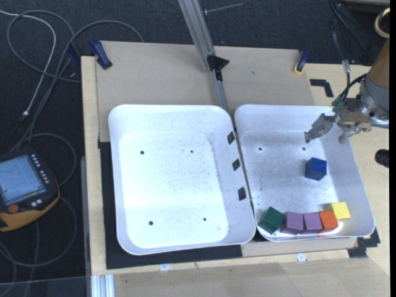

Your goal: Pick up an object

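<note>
Nearest to us, along the near edge of the right bin (356, 184), we saw a row of blocks touching one another: a green block (271, 218) at the left, then a purple block (294, 221), a second purple block (313, 221), an orange block (328, 219) and a yellow block (341, 211) at the right end. A blue cube (315, 168) sat alone farther in, near the middle of that bin and well apart from the row. The tool (332, 130) hung over the far right part of the same bin, beyond the blue cube and not touching it; its two fingers stood apart with nothing between them. The arm (376, 91) reached in from the right. The left bin (124, 166) lay just beside the right one on the table (161, 73). A handheld control pendant (23, 187) rested on the floor to the far left
</note>
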{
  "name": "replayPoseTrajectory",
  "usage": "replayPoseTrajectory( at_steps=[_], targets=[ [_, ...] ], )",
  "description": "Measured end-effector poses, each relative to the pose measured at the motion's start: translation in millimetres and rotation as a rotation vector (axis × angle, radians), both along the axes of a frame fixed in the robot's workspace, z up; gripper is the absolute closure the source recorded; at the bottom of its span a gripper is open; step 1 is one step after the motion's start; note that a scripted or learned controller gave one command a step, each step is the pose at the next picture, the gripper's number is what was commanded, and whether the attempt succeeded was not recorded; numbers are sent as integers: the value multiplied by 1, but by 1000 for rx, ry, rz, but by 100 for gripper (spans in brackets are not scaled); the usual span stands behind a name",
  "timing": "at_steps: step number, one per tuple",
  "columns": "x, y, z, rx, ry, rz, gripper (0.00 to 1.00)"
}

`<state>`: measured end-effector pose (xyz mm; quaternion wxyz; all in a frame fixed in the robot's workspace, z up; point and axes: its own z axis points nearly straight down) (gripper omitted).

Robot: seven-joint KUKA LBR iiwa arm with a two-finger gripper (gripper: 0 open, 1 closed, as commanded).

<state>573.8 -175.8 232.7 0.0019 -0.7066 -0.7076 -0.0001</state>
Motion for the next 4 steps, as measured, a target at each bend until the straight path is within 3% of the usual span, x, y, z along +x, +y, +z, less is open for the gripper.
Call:
replayPoseTrajectory(
  at_steps=[1, 2, 3, 4],
  targets=[
    [-37, -30, -127, 1, 8, -4, 0],
    [10, -26, -133, -3, -6, 2, 0],
    [-28, 14, -133, 1, 2, 1, 0],
    [-48, 33, -133, 0, 2, 0, 0]
  ],
)
